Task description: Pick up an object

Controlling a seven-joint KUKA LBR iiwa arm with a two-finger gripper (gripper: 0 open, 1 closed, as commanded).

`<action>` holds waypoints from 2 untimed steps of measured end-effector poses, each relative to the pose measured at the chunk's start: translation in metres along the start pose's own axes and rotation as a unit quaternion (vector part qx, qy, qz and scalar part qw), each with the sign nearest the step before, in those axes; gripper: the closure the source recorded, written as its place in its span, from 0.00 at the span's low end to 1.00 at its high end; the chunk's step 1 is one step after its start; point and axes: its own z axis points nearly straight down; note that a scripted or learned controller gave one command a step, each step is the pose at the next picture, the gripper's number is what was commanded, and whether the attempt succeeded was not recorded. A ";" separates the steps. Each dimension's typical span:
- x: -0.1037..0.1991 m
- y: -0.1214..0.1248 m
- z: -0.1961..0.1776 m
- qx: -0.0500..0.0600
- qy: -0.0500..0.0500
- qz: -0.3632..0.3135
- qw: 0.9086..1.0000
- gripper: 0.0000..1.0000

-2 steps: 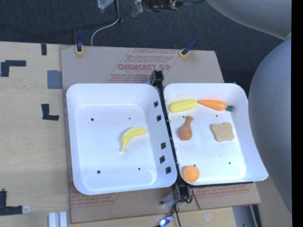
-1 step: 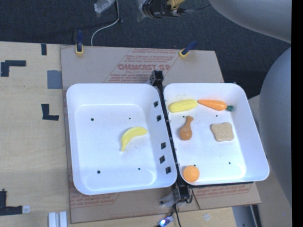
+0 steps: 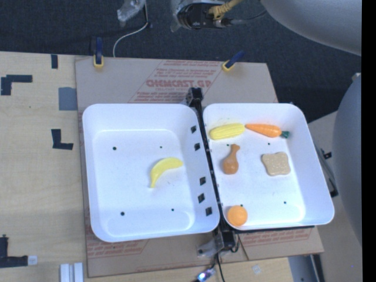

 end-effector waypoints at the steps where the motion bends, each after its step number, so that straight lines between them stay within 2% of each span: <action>1: 0.000 -0.013 0.000 0.000 0.000 0.000 1.000 0.00; 2: 0.001 -0.012 -0.010 0.000 0.000 -0.001 1.000 1.00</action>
